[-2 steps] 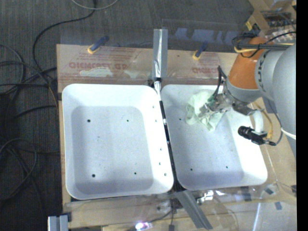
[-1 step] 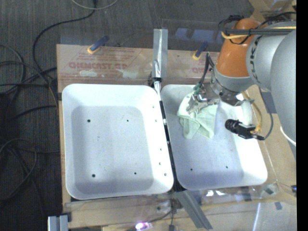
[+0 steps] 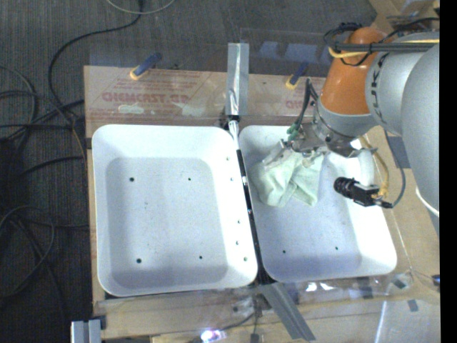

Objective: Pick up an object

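- While the arm reaches in from the right, the end effector sits low over the far part of the right bin, directly at the upper edge of a crumpled pale green cloth.
- The cloth is the only loose object visible in either bin; it lies in the far-left quarter of the right bin, close to the divider between the bins.
- From the end effector, the bulk of the cloth extends toward the near-left. Its long axis runs roughly diagonally, from far-right under the wrist to near-left.
- The end effector appears to touch or press into the cloth's far edge. Whether its fingers are apart, together or clamped on fabric cannot be told: the wrist housing and cabling cover them.
- A small black cylindrical part on a cable hangs just right of the cloth, apart from it.
- The left bin holds nothing graspable.
- Judgement: any lift depends on fabric being caught at that far edge, and a thin fold could slip free.
- The orange band and grey link hide the far-right corner of the right bin.
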`<state>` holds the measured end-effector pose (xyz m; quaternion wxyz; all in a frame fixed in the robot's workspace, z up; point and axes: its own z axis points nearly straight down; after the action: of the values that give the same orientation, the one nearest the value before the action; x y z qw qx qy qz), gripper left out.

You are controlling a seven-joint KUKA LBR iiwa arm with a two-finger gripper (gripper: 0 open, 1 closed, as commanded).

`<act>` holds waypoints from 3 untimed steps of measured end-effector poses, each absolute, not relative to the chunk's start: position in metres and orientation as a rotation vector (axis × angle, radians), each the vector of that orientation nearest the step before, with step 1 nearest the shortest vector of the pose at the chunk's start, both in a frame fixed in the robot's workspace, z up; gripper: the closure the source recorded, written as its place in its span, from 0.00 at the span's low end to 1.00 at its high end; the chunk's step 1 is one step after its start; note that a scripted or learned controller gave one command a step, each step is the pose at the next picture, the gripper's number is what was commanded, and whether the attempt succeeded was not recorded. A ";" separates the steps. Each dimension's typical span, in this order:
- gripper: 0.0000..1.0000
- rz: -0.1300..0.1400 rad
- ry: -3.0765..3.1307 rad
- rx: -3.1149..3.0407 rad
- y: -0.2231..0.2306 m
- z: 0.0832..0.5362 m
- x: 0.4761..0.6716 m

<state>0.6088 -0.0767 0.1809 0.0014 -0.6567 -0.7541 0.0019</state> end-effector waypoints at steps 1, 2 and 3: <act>0.00 -0.003 -2.469 -1.950 -0.122 0.095 0.583; 0.00 0.002 -2.649 -1.689 -0.112 0.098 0.577; 0.00 -0.016 -2.730 -1.610 -0.113 0.094 0.550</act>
<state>0.5500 -0.1126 0.0940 -0.0138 -0.5080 -0.8612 -0.0051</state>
